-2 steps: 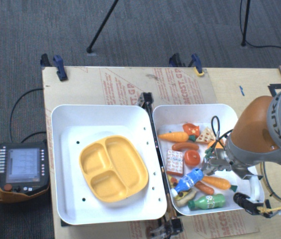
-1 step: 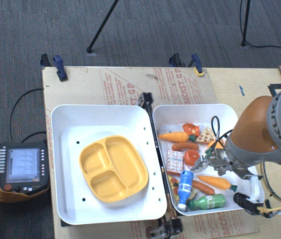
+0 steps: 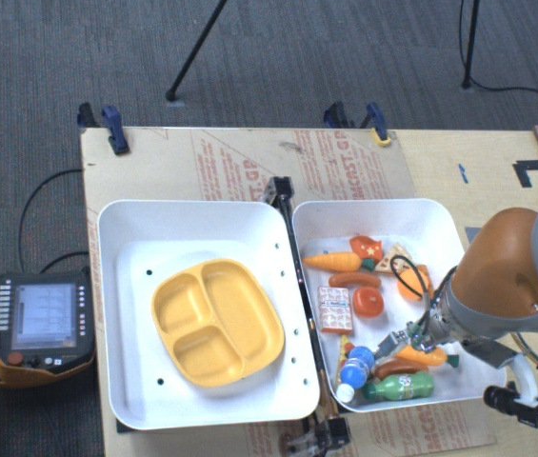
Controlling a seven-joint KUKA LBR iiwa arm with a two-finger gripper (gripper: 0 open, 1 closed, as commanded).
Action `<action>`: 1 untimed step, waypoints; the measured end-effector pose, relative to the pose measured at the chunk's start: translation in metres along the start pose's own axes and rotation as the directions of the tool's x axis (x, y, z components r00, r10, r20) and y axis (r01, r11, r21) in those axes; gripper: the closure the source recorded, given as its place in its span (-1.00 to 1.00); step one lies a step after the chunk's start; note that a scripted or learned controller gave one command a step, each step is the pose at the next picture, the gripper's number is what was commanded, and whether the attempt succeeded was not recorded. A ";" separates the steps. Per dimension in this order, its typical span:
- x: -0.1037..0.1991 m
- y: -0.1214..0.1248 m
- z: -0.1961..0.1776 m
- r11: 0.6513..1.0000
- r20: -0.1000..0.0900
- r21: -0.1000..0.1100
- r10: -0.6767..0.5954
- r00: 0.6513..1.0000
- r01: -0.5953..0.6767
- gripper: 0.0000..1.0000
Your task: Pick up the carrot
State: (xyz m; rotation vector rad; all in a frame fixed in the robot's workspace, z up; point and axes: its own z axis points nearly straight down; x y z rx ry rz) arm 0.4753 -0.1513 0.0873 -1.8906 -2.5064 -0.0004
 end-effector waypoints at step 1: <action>-0.001 0.001 -0.010 1.000 0.002 -0.004 0.006 1.000 -0.006 1.00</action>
